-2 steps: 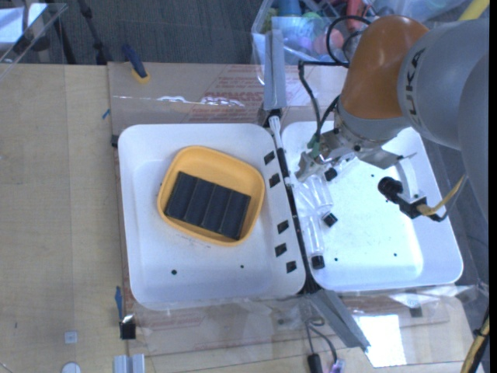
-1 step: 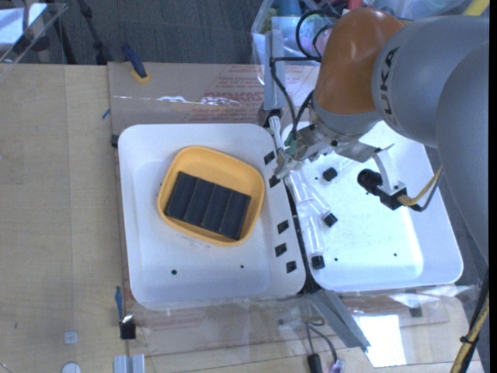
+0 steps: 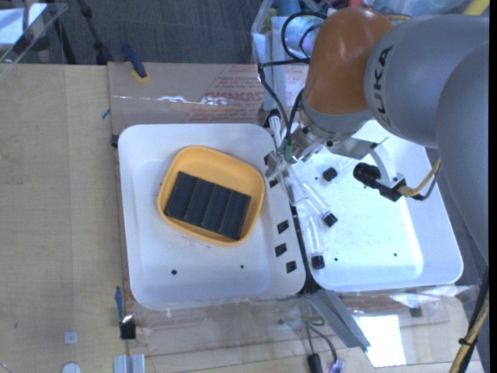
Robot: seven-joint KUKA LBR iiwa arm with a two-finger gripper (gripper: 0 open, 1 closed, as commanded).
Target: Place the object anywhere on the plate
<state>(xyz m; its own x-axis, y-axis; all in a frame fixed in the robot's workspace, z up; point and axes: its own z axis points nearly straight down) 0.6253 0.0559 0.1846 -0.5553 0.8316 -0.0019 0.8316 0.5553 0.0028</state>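
- The table (image 3: 46, 208) carried two white bins side by side, the left bin (image 3: 147, 278) and the right bin (image 3: 404, 263).
- In the left bin sat a yellow plate (image 3: 177, 168), tilted a little, with a dark ribbed block (image 3: 210, 204) lying flat on it.
- The gripper (image 3: 281, 162) hung over the seam between the bins, just beside the plate's right rim; whether it was apart or together could not be told.
- Above it rose the grey arm (image 3: 435, 68) with its orange band (image 3: 345, 49).

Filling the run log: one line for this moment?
plate: left bin | object: on plate | gripper: over bin divider
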